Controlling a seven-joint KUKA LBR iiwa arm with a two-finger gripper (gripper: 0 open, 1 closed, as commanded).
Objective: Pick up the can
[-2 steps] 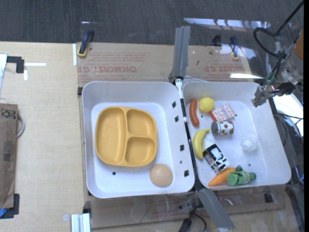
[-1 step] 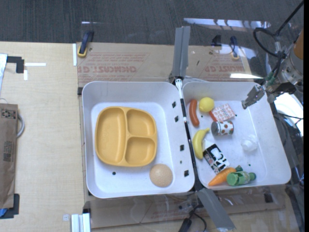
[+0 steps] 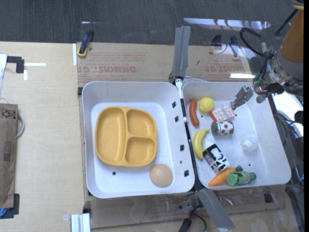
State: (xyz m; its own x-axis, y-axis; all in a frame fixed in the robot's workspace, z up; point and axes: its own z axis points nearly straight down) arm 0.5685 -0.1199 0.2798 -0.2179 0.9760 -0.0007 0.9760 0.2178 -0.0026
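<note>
The can (image 3: 223,127) is small, with a silver end and a red and white label. It lies on its side near the middle of the right bin (image 3: 270,129). My gripper (image 3: 240,99) hangs over the back of that bin, up and to the right of the can and apart from it. Its tip points down-left toward a red and white packet (image 3: 223,112) lying just behind the can. Nothing shows in its grasp.
Around the can lie a lemon (image 3: 206,104), a red sausage (image 3: 193,112), a banana (image 3: 199,142), a black box (image 3: 216,158), a carrot (image 3: 221,176), a green bottle (image 3: 240,178) and a clear cup (image 3: 249,144). The left bin (image 3: 91,129) holds a yellow divided plate (image 3: 126,136) and a tan ball (image 3: 161,175).
</note>
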